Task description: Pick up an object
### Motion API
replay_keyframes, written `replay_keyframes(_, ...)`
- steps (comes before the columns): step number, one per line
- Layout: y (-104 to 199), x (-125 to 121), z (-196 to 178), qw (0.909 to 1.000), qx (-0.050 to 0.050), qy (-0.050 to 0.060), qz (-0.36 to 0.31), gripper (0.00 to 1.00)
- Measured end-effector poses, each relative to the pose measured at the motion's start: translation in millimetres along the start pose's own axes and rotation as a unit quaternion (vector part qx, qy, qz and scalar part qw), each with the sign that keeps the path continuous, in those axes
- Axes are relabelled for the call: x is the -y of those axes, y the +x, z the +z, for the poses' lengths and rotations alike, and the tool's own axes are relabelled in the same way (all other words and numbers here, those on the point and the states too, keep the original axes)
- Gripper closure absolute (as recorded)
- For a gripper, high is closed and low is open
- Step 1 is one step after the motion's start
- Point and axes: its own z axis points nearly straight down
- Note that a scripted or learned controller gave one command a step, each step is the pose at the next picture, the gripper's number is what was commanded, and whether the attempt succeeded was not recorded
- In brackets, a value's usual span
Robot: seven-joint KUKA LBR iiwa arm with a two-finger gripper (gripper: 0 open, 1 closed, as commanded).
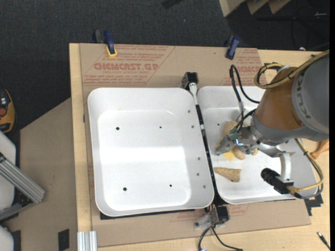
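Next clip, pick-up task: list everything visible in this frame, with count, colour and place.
bins: 2, white, side by side on the board; left bin, right bin
board: 1, brown with red lettering, under both bins
clamps: 2, blue, on the board's far edge
clips: 2, black, at the far and near ends of the seam between the bins
wedge-shaped piece: 1, tan, right bin, near side
small pieces: at least three, tan and yellow, right bin, around the gripper, partly hidden
arm: 1, grey with orange band, over the right bin
gripper: 1, dark, low among the small pieces
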Motion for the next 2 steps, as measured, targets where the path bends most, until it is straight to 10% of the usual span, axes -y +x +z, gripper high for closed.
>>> replay_keyframes(1, -0.6, 1.0, -10.1, 1.0000, 0.000, 0.000, 0.001, 1.00)
replay_keyframes(2, -0.5, 0.7, -20.1, 1.0000, 0.001, -0.001, 0.002, 1.00)
